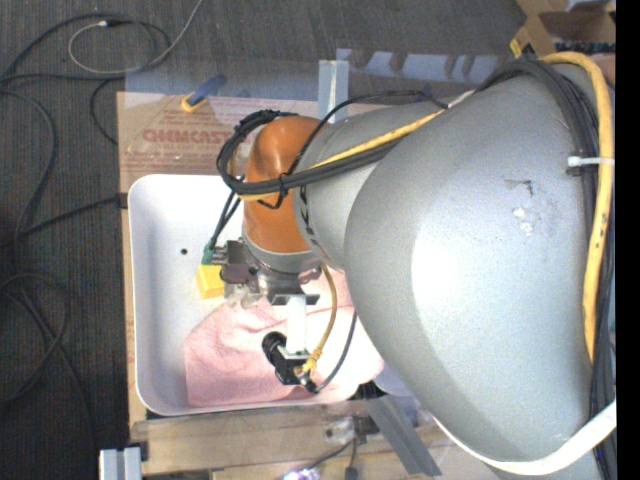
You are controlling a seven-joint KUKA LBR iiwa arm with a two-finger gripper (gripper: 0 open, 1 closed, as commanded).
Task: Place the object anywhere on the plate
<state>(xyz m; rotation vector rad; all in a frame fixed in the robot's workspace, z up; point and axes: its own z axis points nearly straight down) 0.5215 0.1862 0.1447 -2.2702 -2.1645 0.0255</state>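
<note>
Arm's big grey body fills the right of the frame, with the orange wrist band over the shallow white bin at centre-left. The gripper hangs low above a pink plate at lower centre; I cannot tell its opening. A small yellow block with a green piece sits just left of the gripper, beside the plate. My advice: centre over the block, then descend squarely.

I see a brown cardboard sheet with red letters lying flat on the bench. A shallow white plastic bin sits right on top of it. The big grey arm hides most of the bench on the right. A small blue and yellow piece lies on the cardboard, near its far edge. Thin black cables lie on the dark grey carpet floor around the bench.
</note>
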